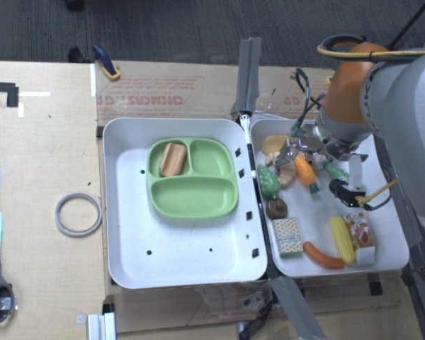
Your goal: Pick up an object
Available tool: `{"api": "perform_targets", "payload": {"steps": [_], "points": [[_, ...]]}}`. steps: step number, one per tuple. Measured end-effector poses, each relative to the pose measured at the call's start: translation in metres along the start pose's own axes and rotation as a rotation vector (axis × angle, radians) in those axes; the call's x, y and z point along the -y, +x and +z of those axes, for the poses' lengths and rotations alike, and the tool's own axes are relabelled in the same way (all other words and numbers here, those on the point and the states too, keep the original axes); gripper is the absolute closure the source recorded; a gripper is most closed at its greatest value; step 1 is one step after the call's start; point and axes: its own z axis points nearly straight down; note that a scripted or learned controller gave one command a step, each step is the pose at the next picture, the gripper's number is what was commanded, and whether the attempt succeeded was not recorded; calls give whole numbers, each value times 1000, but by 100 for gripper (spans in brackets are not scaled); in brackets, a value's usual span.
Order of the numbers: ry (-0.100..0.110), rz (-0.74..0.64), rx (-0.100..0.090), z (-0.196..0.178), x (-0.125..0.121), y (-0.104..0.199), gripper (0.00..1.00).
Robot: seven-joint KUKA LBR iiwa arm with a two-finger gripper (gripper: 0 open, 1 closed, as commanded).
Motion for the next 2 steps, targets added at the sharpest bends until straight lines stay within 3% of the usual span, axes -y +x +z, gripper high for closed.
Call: {"api": "perform_targets", "payload": {"steps": [1,2], "points": [[-2,-1,1,-10,-1,-1,100],[0,67,0,-100,-11,53,100]]}}
